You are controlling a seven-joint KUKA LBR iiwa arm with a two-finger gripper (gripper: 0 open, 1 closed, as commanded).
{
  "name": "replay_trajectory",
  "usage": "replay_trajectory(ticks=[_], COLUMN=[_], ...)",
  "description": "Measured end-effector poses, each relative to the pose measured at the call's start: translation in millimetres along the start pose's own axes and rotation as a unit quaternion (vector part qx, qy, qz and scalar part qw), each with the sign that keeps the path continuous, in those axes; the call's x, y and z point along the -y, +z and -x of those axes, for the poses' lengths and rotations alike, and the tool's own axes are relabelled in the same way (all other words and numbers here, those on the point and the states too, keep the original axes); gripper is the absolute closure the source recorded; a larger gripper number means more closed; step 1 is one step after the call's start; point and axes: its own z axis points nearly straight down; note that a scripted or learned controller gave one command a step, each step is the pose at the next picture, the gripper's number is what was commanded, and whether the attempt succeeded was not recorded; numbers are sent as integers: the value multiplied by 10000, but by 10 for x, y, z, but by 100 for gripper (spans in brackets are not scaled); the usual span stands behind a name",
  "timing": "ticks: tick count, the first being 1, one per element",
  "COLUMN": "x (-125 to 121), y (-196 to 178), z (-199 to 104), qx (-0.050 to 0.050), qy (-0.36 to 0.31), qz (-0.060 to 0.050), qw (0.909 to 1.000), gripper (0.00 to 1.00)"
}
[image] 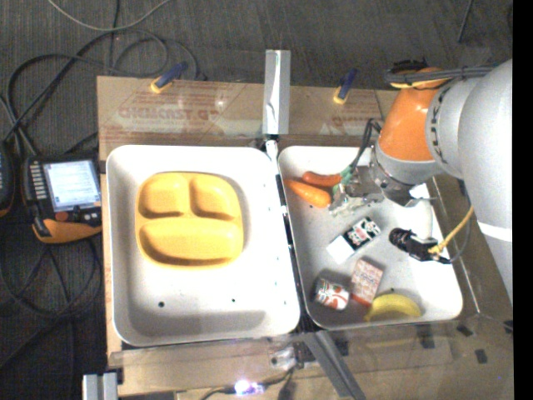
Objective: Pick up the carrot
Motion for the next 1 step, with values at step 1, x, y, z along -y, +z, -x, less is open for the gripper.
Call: replay_trajectory(ticks=[1], x=[-3], y=[-732], z=[-759], qx=[13], qy=[695], qz=[6], qw=[9976], gripper=[100])
